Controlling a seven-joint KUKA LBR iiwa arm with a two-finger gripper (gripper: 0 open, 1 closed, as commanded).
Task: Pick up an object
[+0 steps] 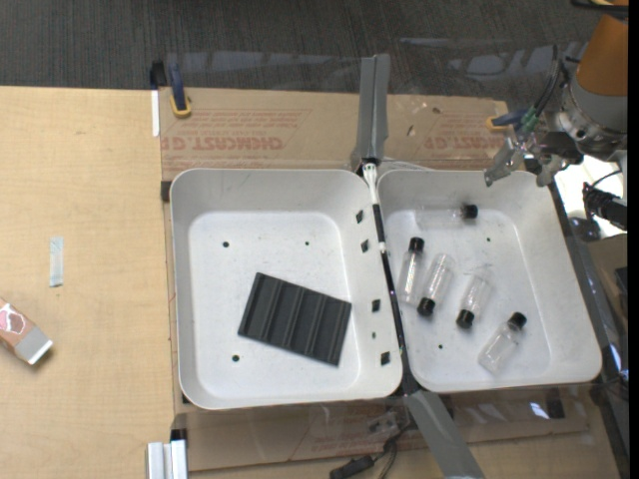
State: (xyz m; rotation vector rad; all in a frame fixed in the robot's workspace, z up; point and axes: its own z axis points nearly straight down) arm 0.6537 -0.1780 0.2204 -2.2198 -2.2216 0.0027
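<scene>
Approach step: claw point(519, 158) hovers over right bin's point(559, 367) far rim, can't tell its state, nothing visibly held. Vials point(435, 282) lie on bin floor. Next: descend over one vial.

I'm seeing even, bright overhead light. Both white bins point(200, 208) near blown out, soft shadows under rims. Glare patch at right bin's far right edge. Clear vials point(435, 277) hard to resolve, perhaps slight softness.
</scene>
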